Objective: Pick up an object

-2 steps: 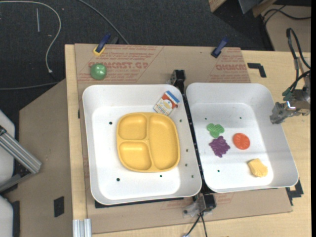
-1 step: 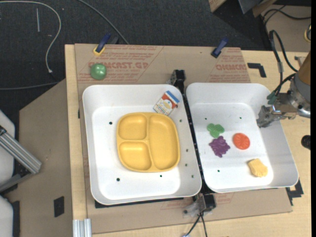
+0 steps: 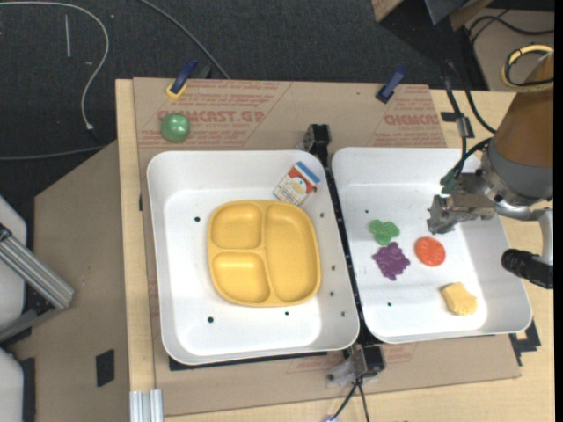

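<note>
The arm comes in from the right, and its gripper (image 3: 440, 222) hangs over the right bin (image 3: 413, 323), just above the orange disc (image 3: 430, 251); I cannot tell its state. Nearest lies a lumpy yellow piece (image 3: 459, 299), then purple grapes (image 3: 391, 259) (bumpy) and a green piece (image 3: 383, 231). In the left bin (image 3: 176, 323) sits a smooth yellow tray (image 3: 264, 253) with three compartments.

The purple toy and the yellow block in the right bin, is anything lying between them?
No. In the camera view, bare white bin floor separates the purple toy from the yellow block; the orange piece sits above that stretch.
</note>
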Controlling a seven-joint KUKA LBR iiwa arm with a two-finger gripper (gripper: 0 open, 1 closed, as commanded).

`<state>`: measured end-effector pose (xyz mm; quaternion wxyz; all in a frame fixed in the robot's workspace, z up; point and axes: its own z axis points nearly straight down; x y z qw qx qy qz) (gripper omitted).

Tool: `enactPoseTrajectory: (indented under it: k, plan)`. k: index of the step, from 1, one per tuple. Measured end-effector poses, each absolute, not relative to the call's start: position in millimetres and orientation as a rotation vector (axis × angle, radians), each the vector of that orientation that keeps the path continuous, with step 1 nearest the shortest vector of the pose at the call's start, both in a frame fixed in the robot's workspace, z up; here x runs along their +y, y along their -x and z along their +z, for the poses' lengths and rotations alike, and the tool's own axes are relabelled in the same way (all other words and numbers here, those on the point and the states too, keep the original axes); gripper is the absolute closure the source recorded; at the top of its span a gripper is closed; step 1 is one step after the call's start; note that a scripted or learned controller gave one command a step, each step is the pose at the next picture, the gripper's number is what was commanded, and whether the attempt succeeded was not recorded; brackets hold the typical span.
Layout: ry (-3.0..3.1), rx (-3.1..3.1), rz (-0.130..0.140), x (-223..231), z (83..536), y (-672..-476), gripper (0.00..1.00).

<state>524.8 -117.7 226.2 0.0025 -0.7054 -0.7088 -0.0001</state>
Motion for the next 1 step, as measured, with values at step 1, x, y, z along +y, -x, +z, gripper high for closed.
enactPoseTrajectory:
  k: [1]
  plan:
    - [2.212, -2.225, -0.001, -65.8, 220.2, -531.5, 1.0]
